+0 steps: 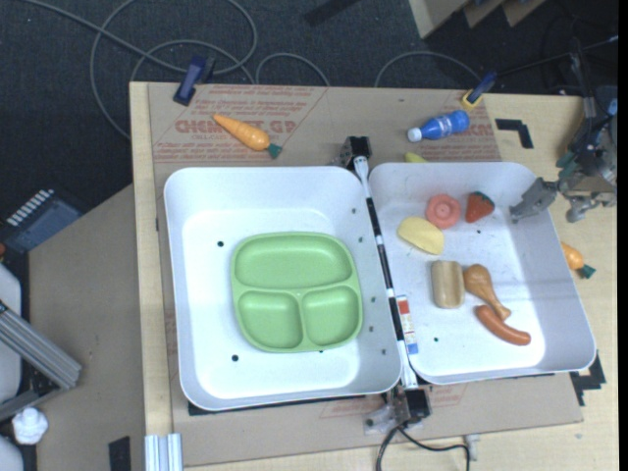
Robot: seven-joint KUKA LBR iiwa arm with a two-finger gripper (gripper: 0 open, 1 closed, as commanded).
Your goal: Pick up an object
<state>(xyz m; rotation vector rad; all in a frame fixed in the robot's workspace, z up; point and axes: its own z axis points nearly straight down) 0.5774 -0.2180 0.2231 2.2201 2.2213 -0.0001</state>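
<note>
Worktop front edge: a cable plug sits at the seam where the two bins meet, its lead trailing off toward the viewer.
Left bin: it carries a green divided plate, lying flat in the middle; no loose food lies in it.
Right bin: this is where the pickable things lie. Nearest is a sausage, just beyond it a chicken drumstick and, beside that on the left, a tan bread roll.
Right bin, farther in: a yellow lemon piece, a pink round piece and a strawberry sit close together.
Arm: it reaches in from the right, the gripper hanging over the bin's far right corner, apart from every item.
Jaws: too blurred and small here to tell whether they stand open or closed; nothing shows between them.
Step in hand: my reading is the approach, with no grasp yet made.
Next move: it likely calls for travelling left and down over one item, the strawberry being closest, and centring on it before closing.
Beyond the bins: a carrot and a blue bottle lie on the worktop.
</note>
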